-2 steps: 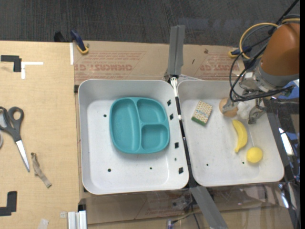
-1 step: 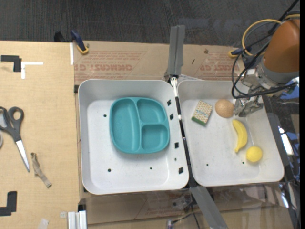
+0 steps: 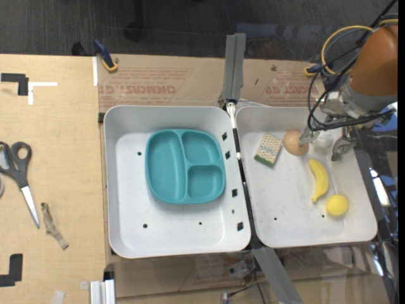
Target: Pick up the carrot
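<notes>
Hovering gripper (image 3: 325, 139) near bin rim (image 3: 304, 110).

1. One fixed camera looks down on the bench (image 3: 50, 170) from above, at a slight slant.
2. It sits far enough back to take in both white bins whole: the left bin (image 3: 120, 189) and the right bin (image 3: 285, 227), side by side.
3. The far bench edge lies toward the top, dark floor (image 3: 158, 11) beyond.
4. The arm (image 3: 376, 62) enters at the right edge.
</notes>
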`<state>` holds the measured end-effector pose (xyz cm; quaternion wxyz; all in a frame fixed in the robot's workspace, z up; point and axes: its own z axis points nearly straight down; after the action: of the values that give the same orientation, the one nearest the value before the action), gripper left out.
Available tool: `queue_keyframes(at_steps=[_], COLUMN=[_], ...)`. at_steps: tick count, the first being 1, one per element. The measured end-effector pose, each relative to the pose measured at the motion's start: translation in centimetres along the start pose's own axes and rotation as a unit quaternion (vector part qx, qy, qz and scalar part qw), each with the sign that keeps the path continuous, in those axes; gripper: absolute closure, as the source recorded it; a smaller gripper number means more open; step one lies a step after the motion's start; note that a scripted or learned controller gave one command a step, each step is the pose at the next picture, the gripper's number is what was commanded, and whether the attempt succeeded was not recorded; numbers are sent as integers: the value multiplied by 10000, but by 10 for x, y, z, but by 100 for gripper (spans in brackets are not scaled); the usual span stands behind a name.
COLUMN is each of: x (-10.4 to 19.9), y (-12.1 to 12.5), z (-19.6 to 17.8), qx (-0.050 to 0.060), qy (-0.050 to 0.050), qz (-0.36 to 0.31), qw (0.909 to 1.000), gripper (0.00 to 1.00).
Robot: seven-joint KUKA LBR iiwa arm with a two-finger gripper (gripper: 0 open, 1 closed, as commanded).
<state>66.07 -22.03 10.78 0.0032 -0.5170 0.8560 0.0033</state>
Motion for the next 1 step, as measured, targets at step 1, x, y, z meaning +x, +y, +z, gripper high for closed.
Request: queue_keyframes(at_steps=[1], x=[-25], y=[51], z=[14], qx=[35], qy=[17], qz=[1531], qw=[9882], gripper=[0])
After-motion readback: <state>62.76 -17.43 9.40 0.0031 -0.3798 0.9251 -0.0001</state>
